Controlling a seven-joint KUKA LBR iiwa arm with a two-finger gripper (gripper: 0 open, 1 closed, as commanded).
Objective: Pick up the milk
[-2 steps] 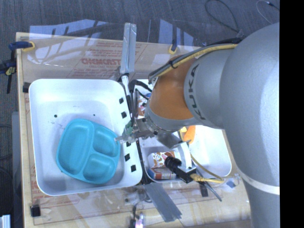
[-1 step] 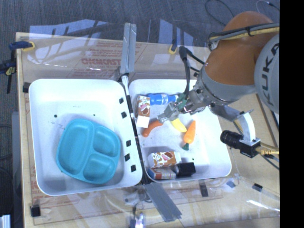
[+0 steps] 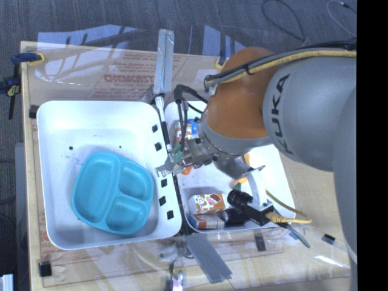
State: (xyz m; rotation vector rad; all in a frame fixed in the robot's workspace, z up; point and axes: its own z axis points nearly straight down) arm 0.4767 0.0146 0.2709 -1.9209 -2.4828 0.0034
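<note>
milk carton (image 3: 208, 203) in right bin, just below hand (image 3: 180, 156)

The grey arm (image 3: 303, 111) bears the brand "KUKA" in dark capitals, running up its casing; the first letters read plainly, and the last is cut off by the casing's curve. On the bench (image 3: 121, 71), behind the bins, a clear sheet (image 3: 130, 76) carries faded red lettering that looks like "CHEMCAST", with smaller red lines beneath too faint to read. The carton (image 3: 208, 203) in the right bin has printing too small to make out.
</note>
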